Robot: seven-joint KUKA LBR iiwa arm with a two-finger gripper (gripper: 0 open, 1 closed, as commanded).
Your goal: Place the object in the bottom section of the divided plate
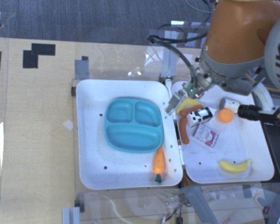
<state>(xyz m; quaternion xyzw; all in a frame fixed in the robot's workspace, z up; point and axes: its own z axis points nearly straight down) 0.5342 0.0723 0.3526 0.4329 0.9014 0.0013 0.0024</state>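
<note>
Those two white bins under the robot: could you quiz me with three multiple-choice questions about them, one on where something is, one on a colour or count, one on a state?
1. Where does the carrot lie?
A. In the left bin, just outside the plate's lower right corner
B. In the plate's bottom section
C. In the right bin beside the banana

2. How many sections has the blue divided plate?
A. Two
B. Three
C. Five

3. What state is the plate in?
A. Stacked with food
B. Upside down
C. Right way up with bare sections

Answers: 1 A, the carrot rests on white bin floor past the plate's rim. 2 B, two small sections above one wide one. 3 C, only blue shows in every section.
</note>
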